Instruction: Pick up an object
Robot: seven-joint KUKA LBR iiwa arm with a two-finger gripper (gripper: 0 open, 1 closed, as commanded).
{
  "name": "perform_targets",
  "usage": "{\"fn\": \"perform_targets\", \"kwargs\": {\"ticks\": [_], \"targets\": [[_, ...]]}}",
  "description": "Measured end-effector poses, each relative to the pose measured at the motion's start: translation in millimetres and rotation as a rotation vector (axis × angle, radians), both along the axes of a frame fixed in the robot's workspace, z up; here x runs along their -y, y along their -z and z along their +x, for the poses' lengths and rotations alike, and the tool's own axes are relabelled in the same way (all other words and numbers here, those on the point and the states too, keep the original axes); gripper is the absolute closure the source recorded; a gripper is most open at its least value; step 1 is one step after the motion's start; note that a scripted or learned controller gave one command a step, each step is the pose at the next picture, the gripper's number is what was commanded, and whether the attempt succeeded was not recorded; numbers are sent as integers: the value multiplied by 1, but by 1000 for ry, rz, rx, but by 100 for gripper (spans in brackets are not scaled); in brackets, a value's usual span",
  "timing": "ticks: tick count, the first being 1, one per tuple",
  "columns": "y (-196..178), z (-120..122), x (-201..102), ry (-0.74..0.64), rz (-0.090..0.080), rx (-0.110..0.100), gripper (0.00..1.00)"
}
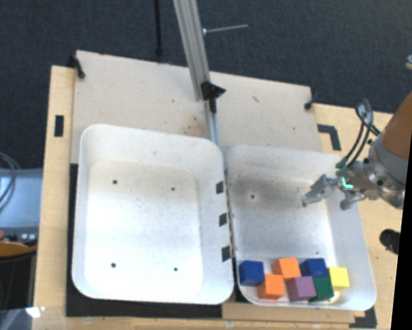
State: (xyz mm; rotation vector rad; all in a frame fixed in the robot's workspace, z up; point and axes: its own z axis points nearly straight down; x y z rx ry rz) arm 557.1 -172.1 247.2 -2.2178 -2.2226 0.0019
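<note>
Blocks (pixel 295 277) sit clustered in the right bin's (pixel 285 184) near corner. My fingers (pixel 329 191) hang spread and empty above its far side, well apart from them. I'd aim for the yellow block (pixel 339 277), an outer one with room.

High slanted overhead view; both bins (pixel 148 217)

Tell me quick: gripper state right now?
Gripper: open, holding nothing, above the right bin, apart from the blocks.
</note>
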Motion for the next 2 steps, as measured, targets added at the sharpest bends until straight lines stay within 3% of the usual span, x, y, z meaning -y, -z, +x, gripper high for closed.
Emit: {"fn": "perform_targets", "kwargs": {"ticks": [1,2], "targets": [[-2,1,0,1,-1,4,0],[41,3,2,4,-2,-1,0]]}}
